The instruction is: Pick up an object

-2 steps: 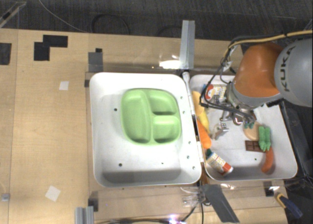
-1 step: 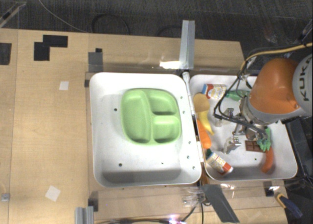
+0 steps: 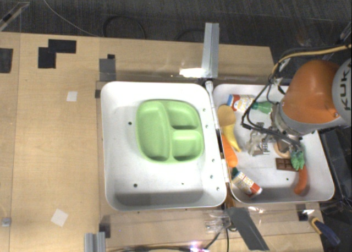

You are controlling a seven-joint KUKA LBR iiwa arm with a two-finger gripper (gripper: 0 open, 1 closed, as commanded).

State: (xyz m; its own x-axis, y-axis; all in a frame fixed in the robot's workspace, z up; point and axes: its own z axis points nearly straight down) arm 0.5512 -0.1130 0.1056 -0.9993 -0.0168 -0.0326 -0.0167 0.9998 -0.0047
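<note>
Divided tray [image 3: 168, 130] in left bin [image 3: 118, 185]; carrot [image 3: 229, 152] in right bin [image 3: 324, 187]

Lay scattered in the right bin [image 3: 324, 190]: a carrot [image 3: 229, 154] and banana [image 3: 231, 136] along the left wall, a small can [image 3: 245, 184] tipped near the front, a bottle [image 3: 240, 102] at the back, broccoli [image 3: 297, 160] and a sausage [image 3: 301, 181] at right.

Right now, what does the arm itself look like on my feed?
A grey arm with a rounded orange band above the wrist and partial dark lettering on the grey shell. Black and yellowish cables loop along it to a metallic gripper.
</note>
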